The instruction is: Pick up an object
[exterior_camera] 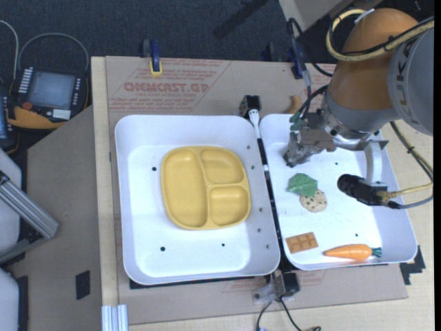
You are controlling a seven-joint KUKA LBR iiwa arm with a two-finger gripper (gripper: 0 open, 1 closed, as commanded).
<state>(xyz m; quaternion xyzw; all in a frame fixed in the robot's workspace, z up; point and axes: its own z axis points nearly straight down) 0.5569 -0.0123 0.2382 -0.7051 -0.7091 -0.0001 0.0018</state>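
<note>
- Two shallow white bins side by side: left bin (129,205) and right bin (351,219).
- In the left bin, one yellow divided plate (205,186), three compartments, lying flat near the middle.
- In the right bin, four small food pieces: one green leaf (302,183), one cookie (313,201) touching the leaf's lower edge, one tan cracker (301,242) near the front wall, one orange carrot (350,252) along the front right.
- One gripper (298,156) over the right bin's back left part, just behind the green leaf; released or clenched, impossible to tell.
</note>
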